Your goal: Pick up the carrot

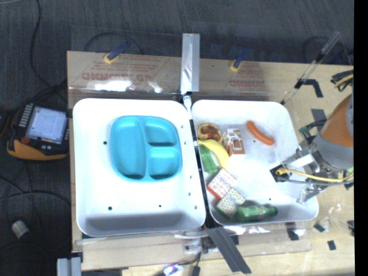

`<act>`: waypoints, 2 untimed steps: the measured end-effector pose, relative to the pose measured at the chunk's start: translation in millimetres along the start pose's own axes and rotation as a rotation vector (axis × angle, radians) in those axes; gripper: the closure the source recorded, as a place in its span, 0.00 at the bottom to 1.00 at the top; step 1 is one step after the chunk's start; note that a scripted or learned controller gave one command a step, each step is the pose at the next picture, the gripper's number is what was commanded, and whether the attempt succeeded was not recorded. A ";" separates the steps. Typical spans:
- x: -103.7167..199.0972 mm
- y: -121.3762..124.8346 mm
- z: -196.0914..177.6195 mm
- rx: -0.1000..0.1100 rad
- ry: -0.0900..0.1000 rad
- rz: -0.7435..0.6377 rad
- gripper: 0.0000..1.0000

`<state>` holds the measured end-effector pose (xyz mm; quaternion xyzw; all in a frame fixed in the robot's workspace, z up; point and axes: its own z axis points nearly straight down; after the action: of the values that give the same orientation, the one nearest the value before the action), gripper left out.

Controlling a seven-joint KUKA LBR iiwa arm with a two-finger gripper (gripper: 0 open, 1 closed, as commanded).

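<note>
Hovering at the right side of the right bin [256, 174], close to its wall, the pincer [306, 190] gives no clear sign of how far open it is, and I can see nothing held in it. The carrot [260, 132] lies well apart from it, further up and to the left, alone on the bare floor near the bin's far wall, at a slant. It looks a small toy: light, stiff, smooth, probably slippery, so a hold across its middle, square to its length, seems soundest. A banana [215, 150] lies further left.

blue tray [144, 147] in left bin [92, 203], banana [216, 150] in right bin [270, 154]
</note>
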<state>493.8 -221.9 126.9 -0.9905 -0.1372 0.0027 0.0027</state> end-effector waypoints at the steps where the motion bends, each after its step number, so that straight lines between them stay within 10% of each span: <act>1: -1.2 -1.4 -6.6 0.006 -0.005 0.000 1.00; 2: -11.3 -2.0 -102.6 -0.003 -0.001 -0.372 1.00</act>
<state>483.0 -223.6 229.6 -0.9481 -0.3181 0.0024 0.0017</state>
